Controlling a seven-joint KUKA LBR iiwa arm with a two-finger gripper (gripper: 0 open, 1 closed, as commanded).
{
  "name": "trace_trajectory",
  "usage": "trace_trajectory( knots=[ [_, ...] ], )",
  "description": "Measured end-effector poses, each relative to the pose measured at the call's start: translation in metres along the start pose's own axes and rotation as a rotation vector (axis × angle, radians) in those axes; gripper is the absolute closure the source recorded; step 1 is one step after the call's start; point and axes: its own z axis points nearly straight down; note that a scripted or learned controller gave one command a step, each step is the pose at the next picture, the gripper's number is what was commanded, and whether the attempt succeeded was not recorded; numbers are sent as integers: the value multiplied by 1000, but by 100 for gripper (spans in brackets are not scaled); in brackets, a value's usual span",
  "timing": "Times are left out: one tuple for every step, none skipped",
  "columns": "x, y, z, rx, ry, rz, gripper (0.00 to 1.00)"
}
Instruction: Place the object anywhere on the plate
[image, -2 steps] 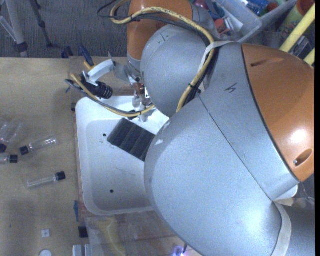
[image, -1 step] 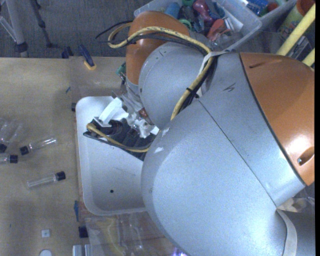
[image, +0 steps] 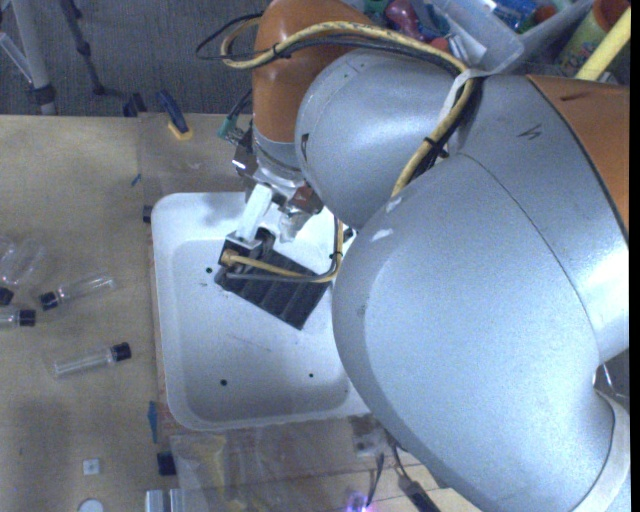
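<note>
My grey arm with its orange band reaches in from the right and covers most of the view. The gripper hangs low over the back middle of the left white bin. The wrist and arm hide what lies under the gripper. They also hide the right side of this bin and the whole area to its right. In the part of the bin floor I can see, there are just a few small dark specks.
Several clear vials with black caps lie on the bench to the left of the bin. A small blue clip sits on the bench behind it. Colourful clutter fills the far right corner.
</note>
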Motion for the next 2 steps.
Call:
trace_trajectory(
  knots=[
    [12,13,-60,-2,5,330,100],
    [0,-3,-224,-2,8,704,100]
  ],
)
